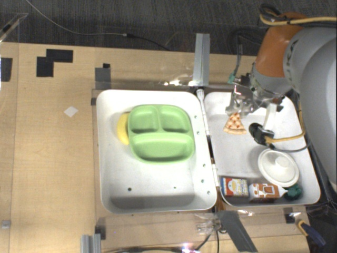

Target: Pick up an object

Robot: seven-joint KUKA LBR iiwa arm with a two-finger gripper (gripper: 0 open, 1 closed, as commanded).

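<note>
Camera view from above the bench (52, 167) takes in two white bins side by side. The left bin (113, 186) holds a green divided plate (160, 132) lying flat in its upper half, and a yellow thing (122, 129) pokes out from under the plate's left edge; what it is cannot be told. In the right bin (231, 159), a toy pizza slice (235, 124) lies near the upper left corner. A white bowl (278, 166) stands upright lower down and to the right. A small carton (249, 188) lies on its side along the bottom wall, and a dark green thing (295, 192) sits in the bottom right corner, just beside the carton's end. The arm (310, 51) reaches in from the right, and its gripper (239, 105) hangs right over the top of the pizza slice. Whether the gripper is spread wide, narrow, or touching the slice cannot be told from this angle.
</note>
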